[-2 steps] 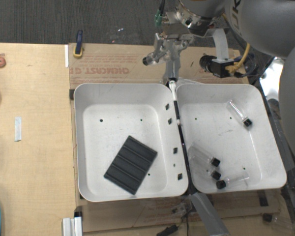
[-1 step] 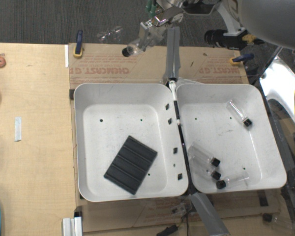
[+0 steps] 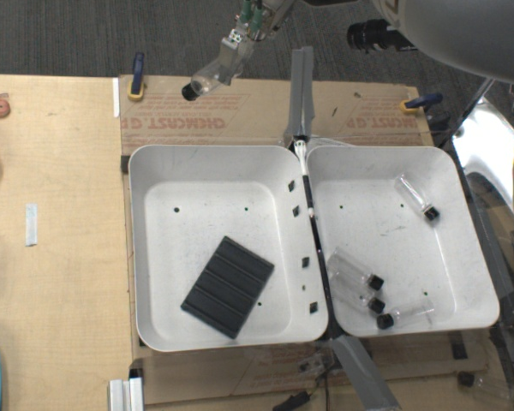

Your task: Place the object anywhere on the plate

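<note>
Jaws clamp the upper end of a clear vial (image 3: 211,78), its black cap slanting down toward 8 o'clock. The gripper (image 3: 235,44) hangs beyond the left bin's (image 3: 141,229) 12 o'clock rim, the arm reaching in from 1 o'clock. The black plate (image 3: 229,286) lies toward that bin's 6 o'clock.

Only one print is legible to us: red block letters "CHEMCAST GP" on the brown cardboard sheet (image 3: 257,110) lying under the far edge of the left bin (image 3: 197,212). The letters stand upside down from this camera. Smaller red lines run just beside them and fainter ones on the sheet's right part, all too small to read.
</note>
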Controlling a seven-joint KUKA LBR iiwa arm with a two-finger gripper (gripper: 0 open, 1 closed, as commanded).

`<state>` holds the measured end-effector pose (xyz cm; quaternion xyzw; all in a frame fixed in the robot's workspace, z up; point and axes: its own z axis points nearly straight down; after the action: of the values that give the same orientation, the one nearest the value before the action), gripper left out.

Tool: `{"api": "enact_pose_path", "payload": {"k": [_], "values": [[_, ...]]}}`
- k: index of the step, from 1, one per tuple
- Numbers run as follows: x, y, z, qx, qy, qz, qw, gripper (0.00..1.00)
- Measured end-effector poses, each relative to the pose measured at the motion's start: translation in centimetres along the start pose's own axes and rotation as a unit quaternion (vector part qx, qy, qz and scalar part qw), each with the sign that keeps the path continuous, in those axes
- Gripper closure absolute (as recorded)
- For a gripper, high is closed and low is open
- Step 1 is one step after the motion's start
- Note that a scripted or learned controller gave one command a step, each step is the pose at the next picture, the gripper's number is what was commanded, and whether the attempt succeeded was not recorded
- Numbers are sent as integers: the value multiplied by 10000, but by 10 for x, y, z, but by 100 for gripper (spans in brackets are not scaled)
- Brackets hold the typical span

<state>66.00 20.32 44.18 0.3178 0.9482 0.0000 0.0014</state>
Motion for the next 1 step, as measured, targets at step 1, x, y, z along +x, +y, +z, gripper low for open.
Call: {"api": "enact_pose_path", "payload": {"k": [1], "values": [[-2,0,-8,2,-10,5,10000,100]]}}
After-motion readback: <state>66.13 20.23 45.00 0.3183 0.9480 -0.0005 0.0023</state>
